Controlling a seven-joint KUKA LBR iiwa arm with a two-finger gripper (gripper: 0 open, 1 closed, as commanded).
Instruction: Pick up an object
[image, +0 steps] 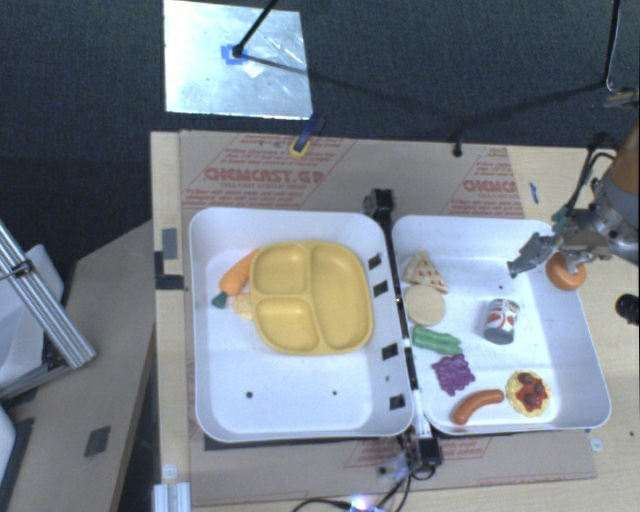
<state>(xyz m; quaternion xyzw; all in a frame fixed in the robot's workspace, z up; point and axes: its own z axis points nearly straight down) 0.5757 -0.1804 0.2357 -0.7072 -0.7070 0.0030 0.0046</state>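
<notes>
Metal sheet (238, 60) beyond bins; cardboard (262, 168) beneath.

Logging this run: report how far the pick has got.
Done: the gripper has reached over the right bin, near its far right side. In hand: nothing visible between its fingers. Left: the whole grasp; the can, sausage and orange piece lie in the bin.

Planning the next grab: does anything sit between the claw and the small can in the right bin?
Nothing visible does. The claw hovers over the right bin's upper right part, and the can stands below-left of it across bare white floor. The orange piece sits off that line.
</notes>
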